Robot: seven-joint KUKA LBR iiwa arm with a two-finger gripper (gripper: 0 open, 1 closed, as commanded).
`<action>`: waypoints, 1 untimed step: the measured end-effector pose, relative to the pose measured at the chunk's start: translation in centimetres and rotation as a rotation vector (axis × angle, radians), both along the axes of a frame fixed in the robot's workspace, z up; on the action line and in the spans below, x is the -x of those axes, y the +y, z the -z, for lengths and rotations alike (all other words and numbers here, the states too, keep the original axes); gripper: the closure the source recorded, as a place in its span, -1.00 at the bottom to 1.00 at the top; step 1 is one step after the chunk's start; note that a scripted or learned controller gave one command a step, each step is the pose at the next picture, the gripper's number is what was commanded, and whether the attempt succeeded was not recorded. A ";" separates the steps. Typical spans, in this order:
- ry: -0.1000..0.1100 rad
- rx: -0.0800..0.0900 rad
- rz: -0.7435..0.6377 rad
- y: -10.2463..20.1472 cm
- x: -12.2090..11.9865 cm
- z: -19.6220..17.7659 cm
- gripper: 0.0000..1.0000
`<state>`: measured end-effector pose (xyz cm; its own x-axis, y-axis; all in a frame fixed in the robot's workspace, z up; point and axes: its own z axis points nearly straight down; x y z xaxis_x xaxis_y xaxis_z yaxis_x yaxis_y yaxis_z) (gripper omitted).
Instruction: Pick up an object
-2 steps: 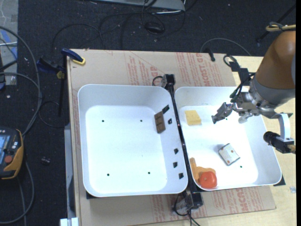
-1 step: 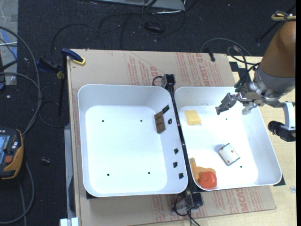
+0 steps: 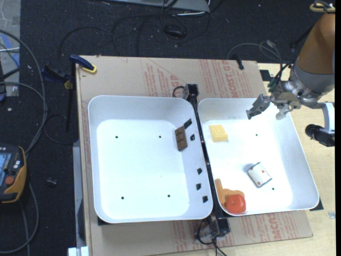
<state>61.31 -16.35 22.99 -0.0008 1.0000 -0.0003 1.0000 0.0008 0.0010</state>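
White bins sat side by side. Our gripper [image 3: 269,109] hung spread and empty over the right bin's [image 3: 303,159] far edge; we had grasped nothing, with the sponge [image 3: 218,133] nearby.

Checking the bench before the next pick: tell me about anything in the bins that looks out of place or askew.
One thing stands out: the brown bar in the left bin leans tilted against the right wall rather than lying flat. In the right bin, the yellow block, white box and orange toy lie loose, nothing spilled.
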 end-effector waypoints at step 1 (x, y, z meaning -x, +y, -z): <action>-0.003 -0.001 -0.004 5.5 1.0 -3.8 -1.00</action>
